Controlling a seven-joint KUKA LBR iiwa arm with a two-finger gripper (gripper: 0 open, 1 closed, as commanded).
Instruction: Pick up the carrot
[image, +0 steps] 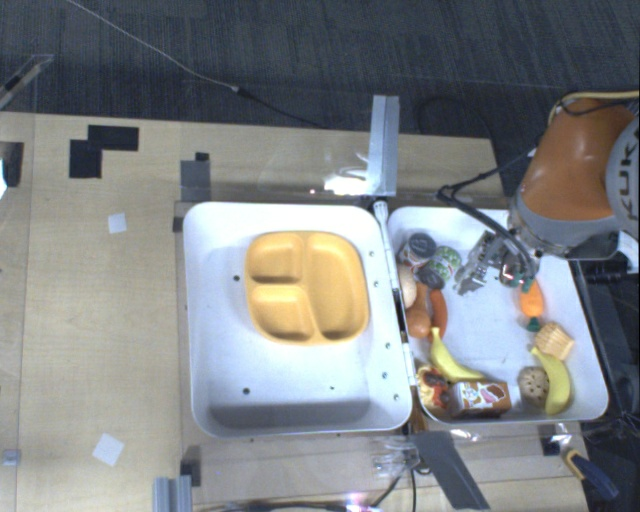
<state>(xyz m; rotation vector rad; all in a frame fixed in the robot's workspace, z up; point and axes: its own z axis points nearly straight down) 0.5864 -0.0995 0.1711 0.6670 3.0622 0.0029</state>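
Right bin (590, 330) | carrot (532, 297) half-hidden behind gripper (492, 266)

Carrot (532, 297): you will find one small orange carrot in the right-hand white bin (500, 345), toward its far right side. It lies on the bin floor, roughly upright in the view, slightly tilted. Its lower end carries a small dark green tip, just above a tan cracker-like piece (555, 341).

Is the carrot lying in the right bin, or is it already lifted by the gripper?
Lying in the right bin. The carrot rests on the floor beside the gripper, not between its jaws.
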